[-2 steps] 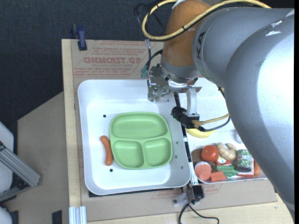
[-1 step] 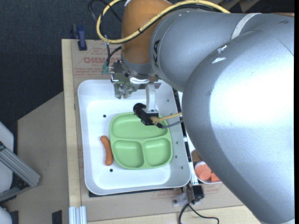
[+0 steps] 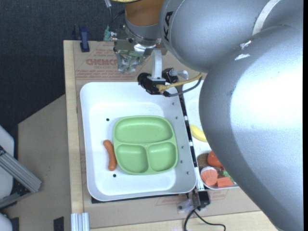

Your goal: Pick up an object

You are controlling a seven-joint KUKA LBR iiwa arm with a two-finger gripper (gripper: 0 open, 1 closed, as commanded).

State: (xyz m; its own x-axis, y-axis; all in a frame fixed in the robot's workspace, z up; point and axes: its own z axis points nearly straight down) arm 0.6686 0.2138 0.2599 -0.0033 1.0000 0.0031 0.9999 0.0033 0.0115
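A green three-compartment plate (image 3: 144,144) lies in the middle of the left white bin (image 3: 94,105). An orange sausage (image 3: 110,154) lies just left of the plate on the bin floor. My gripper (image 3: 127,64) hangs above the cardboard behind the left bin's far edge, with nothing seen between its fingers. In the right bin, mostly hidden by the arm, I see a yellow banana-like piece (image 3: 197,133) and red and orange toy food (image 3: 214,173).
The big grey arm (image 3: 245,81) covers most of the right bin. A blue clip (image 3: 83,38) stands at the bench's far left corner. A metal rail (image 3: 19,170) lies off the bench to the left.
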